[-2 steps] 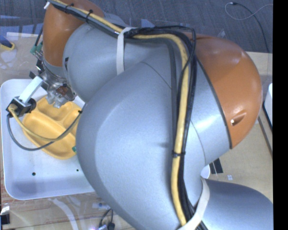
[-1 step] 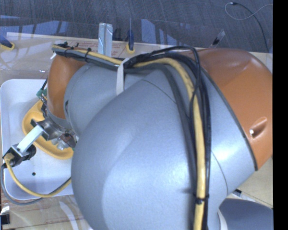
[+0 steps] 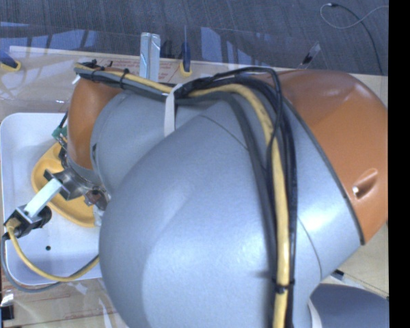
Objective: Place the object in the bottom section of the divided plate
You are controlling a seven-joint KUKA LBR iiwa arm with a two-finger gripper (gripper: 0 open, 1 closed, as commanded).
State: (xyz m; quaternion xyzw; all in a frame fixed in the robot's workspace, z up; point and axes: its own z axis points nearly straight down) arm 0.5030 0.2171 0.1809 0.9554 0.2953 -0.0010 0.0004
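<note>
Arm (image 3: 212,203) fills most of the camera view: big grey casing, orange band at right and another orange section at upper left. A cable bundle (image 3: 277,183) of black and yellow leads runs over the casing, held by a white tie near the top. No brand, label or writing is legible anywhere.

Left white bin (image 3: 14,142) is partly visible under the arm. A yellow plate (image 3: 48,176) lies in it, mostly covered by the wrist; its sections cannot be made out. A yellow cable loops along the bin floor.

Jaws are hidden behind the wrist hardware; cannot tell their state. The object is not identifiable. Wooden surface (image 3: 369,265) shows at right.
</note>
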